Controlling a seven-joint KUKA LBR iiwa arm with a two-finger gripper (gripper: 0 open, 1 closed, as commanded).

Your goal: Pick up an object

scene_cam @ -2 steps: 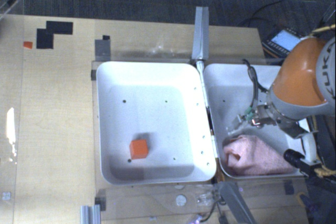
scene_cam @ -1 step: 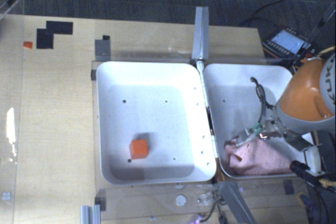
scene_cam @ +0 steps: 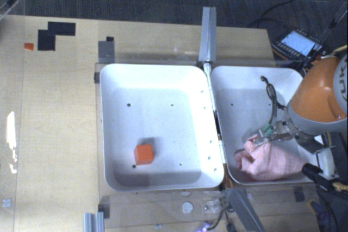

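gripper [scene_cam: 265,136] low in the right bin [scene_cam: 239,89], at the upper edge of a crumpled pink cloth [scene_cam: 269,161] lying in that bin's near right corner. cannot tell how it is set against the cloth. orange block [scene_cam: 144,154] sits alone in the left bin [scene_cam: 152,84], near front.

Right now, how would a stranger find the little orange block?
Start with the two white bins side by side and take the left bin. The orange block sits on its floor near the front edge, a small cube, unlike the crumpled pink cloth in the right bin.
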